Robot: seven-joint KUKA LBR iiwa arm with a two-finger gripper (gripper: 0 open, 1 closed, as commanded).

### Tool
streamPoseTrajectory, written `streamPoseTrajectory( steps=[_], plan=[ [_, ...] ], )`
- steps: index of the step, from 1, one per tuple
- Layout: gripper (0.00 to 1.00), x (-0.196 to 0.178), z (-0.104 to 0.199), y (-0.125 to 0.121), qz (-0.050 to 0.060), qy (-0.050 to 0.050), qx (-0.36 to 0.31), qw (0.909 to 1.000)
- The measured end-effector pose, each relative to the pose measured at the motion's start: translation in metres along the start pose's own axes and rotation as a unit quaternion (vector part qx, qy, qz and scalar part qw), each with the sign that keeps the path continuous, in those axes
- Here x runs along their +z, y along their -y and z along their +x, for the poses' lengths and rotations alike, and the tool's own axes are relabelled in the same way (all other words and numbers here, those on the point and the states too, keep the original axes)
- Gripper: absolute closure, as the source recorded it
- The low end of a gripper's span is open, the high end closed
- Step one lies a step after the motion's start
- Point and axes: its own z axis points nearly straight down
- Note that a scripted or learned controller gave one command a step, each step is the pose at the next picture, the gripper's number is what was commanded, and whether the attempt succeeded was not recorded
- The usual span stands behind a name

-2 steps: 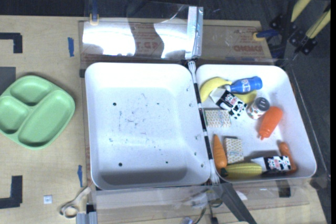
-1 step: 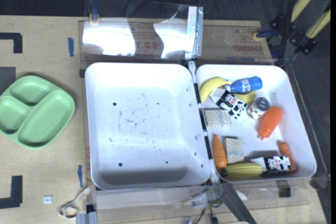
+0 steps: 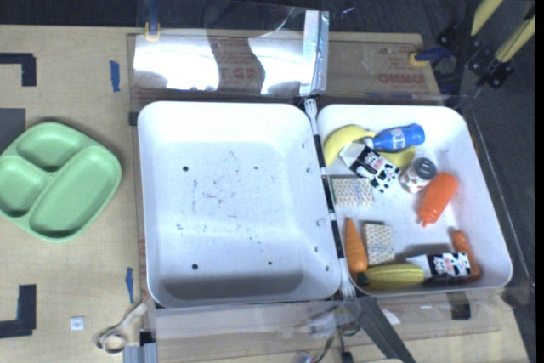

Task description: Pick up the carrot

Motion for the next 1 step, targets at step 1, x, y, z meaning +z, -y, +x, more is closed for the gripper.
streamPoseTrajectory(
  steps=[1],
  plan=[
    [1.00, -0.0105, 0.0010, 0.0005, 0.000, -0.001, -0.001, 1.0000]
  ],
)
